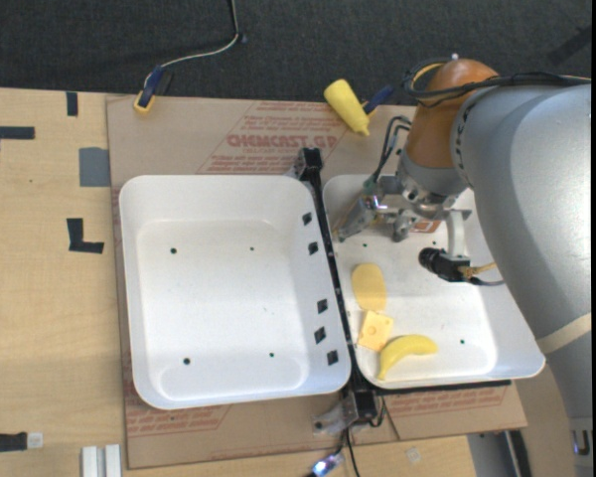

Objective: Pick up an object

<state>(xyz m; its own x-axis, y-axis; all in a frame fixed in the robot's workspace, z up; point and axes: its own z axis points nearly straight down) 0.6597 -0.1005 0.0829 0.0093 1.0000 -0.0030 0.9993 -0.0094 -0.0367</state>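
The big grey arm reached into the right bin.

The shiny metal gripper (377, 217) hung over the back of the smooth white plastic right bin (477, 358), its two thin fingers spread apart with nothing between them. Near the front lay a curved yellow toy banana (407, 352), a small yellow cheese-like wedge (375, 330) and a pale yellow oval piece (370, 287). The white left bin (139, 217) sat beside it.

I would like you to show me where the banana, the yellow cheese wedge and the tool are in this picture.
banana (407, 352): camera view, middle of its curved body.
yellow cheese wedge (375, 330): camera view, centre of its top face.
tool (375, 215): camera view, at its fingertips above the right bin.
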